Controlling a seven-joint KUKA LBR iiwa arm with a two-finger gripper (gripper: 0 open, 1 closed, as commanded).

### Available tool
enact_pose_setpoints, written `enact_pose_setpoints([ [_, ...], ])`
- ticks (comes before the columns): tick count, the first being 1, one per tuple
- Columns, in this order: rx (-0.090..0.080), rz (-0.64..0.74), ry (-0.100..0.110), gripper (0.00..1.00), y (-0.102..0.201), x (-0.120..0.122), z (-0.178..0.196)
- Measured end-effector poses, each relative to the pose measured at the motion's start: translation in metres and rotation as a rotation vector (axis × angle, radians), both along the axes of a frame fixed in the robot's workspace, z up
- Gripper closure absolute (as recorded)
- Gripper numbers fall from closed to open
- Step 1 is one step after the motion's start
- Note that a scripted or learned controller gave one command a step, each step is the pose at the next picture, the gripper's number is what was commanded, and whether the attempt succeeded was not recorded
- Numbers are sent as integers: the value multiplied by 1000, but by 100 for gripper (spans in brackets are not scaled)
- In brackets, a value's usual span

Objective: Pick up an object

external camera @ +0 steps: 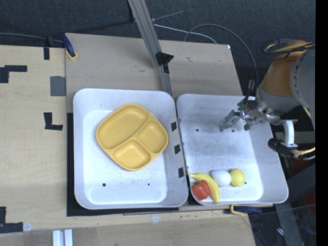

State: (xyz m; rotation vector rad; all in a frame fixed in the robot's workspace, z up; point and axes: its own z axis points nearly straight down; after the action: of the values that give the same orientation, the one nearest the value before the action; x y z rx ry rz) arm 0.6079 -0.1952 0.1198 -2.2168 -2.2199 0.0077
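Observation:
In the right bin, several small objects lie near the front edge: a yellow banana, a red piece, a white egg-shaped item and a yellow round fruit. My gripper hangs over the far right part of this bin, well away from those objects. Its fingers point left and stand spread apart, with nothing between them.
The left bin holds a yellow three-compartment plate. A grey metal pole runs from the top down to the seam between the bins. The arm's orange band is at the right edge.

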Motion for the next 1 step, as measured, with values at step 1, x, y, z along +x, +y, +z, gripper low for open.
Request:
enact_pose_setpoints([
  [1, -2, 1, -5, 0, 1, 0, -33],
])
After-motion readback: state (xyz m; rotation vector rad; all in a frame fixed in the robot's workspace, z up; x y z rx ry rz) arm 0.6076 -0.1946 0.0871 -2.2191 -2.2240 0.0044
